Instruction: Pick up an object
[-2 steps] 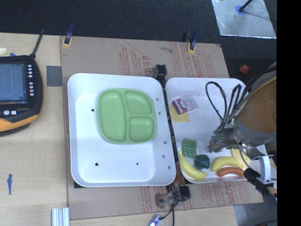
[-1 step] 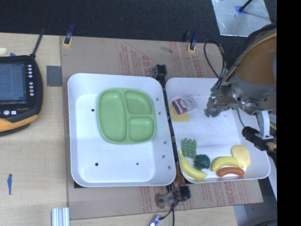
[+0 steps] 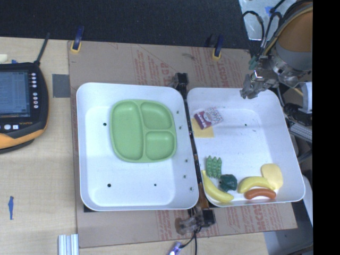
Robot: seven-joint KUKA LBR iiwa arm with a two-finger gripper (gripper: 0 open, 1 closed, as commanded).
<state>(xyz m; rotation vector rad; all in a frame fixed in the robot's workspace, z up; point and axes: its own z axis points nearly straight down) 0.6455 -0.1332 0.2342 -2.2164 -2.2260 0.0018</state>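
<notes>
The things that could be picked lie in the right white shallow bin (image 3: 276,122). A small purple-and-clear crinkled packet (image 3: 207,118) rests on a yellow square card (image 3: 206,131) near that bin's far-left corner. Along its near edge sit a green ridged toy vegetable (image 3: 213,166), a dark green lumpy toy (image 3: 229,182), a yellow plastic banana (image 3: 215,190), a second yellow banana-shaped piece (image 3: 254,183) above a red-orange sausage-shaped toy (image 3: 260,194), and a pale yellow rounded piece (image 3: 272,173), clustered from the near-left corner to the near-right.

The hand (image 3: 248,92) hangs over the bin's far edge, right of the packet and well apart from the near-edge cluster. Nothing is visible between its fingers; whether they are spread or closed I cannot tell.

The left white bin (image 3: 90,142) holds a light green three-compartment plate (image 3: 142,130).

The step seems to be the approach, with no grasp made. The next move likely calls for choosing a target, the packet being nearest, then travelling over it and descending.
</notes>
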